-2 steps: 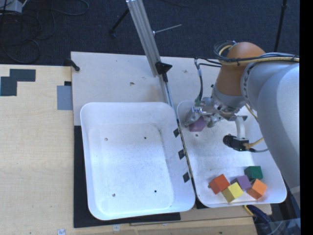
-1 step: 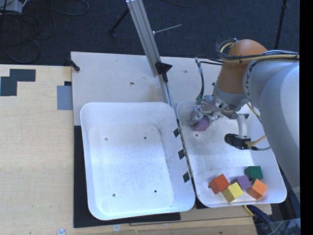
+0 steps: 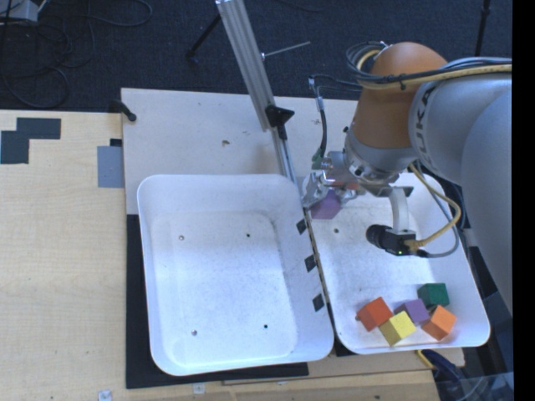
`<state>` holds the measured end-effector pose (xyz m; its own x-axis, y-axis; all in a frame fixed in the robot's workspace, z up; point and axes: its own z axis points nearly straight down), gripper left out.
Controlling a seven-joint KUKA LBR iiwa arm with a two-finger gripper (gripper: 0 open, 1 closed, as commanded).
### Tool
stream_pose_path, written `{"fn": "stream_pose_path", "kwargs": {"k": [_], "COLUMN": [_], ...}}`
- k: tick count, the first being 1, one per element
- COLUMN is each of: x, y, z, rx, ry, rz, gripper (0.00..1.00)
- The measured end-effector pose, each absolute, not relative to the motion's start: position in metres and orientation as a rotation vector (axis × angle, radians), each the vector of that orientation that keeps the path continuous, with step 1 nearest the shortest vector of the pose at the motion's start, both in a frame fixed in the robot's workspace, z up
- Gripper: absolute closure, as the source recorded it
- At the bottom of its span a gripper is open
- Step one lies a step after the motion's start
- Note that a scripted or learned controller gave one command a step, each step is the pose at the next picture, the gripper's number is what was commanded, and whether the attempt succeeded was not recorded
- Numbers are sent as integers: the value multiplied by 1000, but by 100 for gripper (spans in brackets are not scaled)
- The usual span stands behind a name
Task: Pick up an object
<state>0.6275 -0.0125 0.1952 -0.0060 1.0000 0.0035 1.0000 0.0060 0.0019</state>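
Purple block sits clamped in the gripper above the right bin.

Grey arm, orange band

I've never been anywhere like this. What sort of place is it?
Probably a robotics lab test bench. A big grey and orange robot arm reaches over two white bins, one holding coloured toy blocks, and loose cables trail on the dark floor.

The big grey arm comes in from three o'clock. Its orange band sits above the wrist. The wrist bends down, and the gripper hangs low toward nine o'clock.
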Motion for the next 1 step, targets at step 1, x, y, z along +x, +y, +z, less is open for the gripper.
{"fn": "stream_pose_path", "kwargs": {"k": [1], "x": [563], "y": [42], "z": [221], "rx": [-2211], "ry": [-2222], "rz": [2], "gripper": [100]}}
